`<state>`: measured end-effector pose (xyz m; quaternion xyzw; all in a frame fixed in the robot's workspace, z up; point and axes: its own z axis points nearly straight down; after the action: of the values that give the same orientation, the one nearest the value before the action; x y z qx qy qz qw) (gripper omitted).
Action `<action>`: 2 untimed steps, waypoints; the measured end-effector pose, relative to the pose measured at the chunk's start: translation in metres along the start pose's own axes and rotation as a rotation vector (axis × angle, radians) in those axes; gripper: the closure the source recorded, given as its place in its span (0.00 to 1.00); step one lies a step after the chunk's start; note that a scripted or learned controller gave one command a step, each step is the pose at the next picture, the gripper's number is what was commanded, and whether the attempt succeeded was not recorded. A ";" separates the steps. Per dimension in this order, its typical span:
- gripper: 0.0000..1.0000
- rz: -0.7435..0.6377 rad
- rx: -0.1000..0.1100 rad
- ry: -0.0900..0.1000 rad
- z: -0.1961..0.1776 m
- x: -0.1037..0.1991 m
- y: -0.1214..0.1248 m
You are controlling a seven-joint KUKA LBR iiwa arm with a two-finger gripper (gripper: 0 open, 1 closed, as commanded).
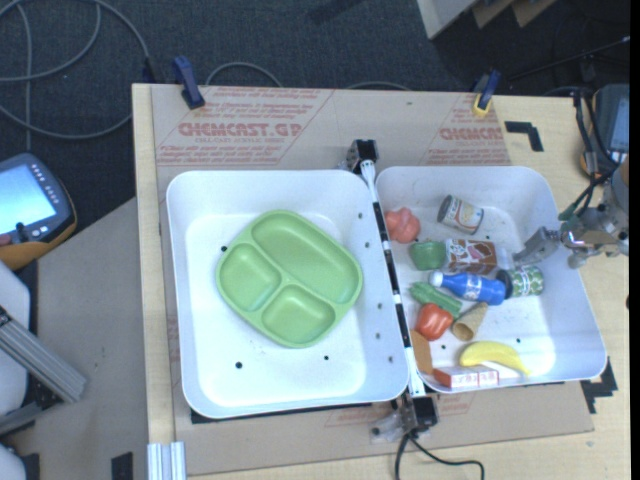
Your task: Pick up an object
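Note:
The right bin (560, 313) holds several small objects. Among them are a blue bottle (470, 287), a yellow banana (493, 355), a tin can (460, 212) and a brown carton (470, 256). There are also a green pepper (427, 254), a red pepper (433, 320) and an orange toy (402, 225). A small green can (527, 281) lies just right of the bottle's cap. My gripper (572, 238) hangs over the bin's right rim, above and to the right of that green can. I see nothing held in it.
The left bin (200, 208) holds a green divided plate (290, 278). A red and white box (470, 377) lies at the right bin's front edge, with a tan cone (470, 320) beside the red pepper. Two clamps (187, 80) grip the bench's far edge.

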<state>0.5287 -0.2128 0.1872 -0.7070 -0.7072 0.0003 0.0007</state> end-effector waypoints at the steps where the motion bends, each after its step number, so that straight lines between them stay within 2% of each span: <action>1: 0.00 -0.004 -0.001 0.000 0.085 0.014 0.081; 2: 0.00 -0.004 0.004 0.004 0.104 0.074 0.061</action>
<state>0.5895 -0.1384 0.0832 -0.7055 -0.7087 0.0003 0.0033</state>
